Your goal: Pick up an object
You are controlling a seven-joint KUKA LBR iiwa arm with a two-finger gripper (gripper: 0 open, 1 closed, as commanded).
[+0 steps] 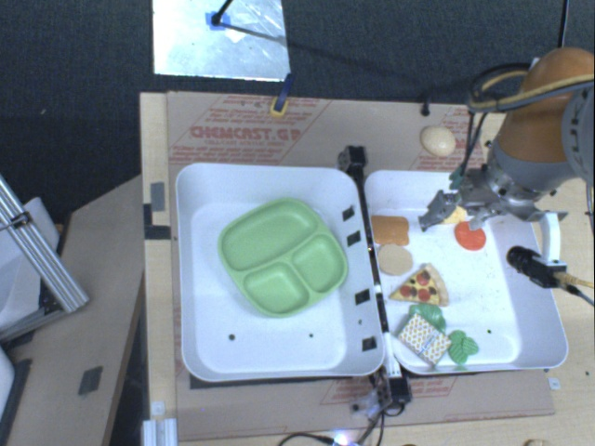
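Note:
The right bin (535, 328) holds several toy foods: a brown toast slice (390, 229), a tan round cracker (395, 260), a pizza slice (421, 286), a red tomato slice (470, 238), a yellow piece (456, 216) partly under the gripper, and a green and white wrapped item (432, 337) at the front. My gripper (453, 210) hangs over the back middle of this bin, just above the yellow piece and left of the tomato slice. Its fingers (435, 214) are spread apart with nothing between them.
The left bin (200, 323) holds a green divided plate (284, 256). A beige egg-shaped object (438, 140) lies on the cardboard behind the right bin. A black divider (367, 258) runs between the bins. The arm's black cable fitting (532, 266) overhangs the right side.

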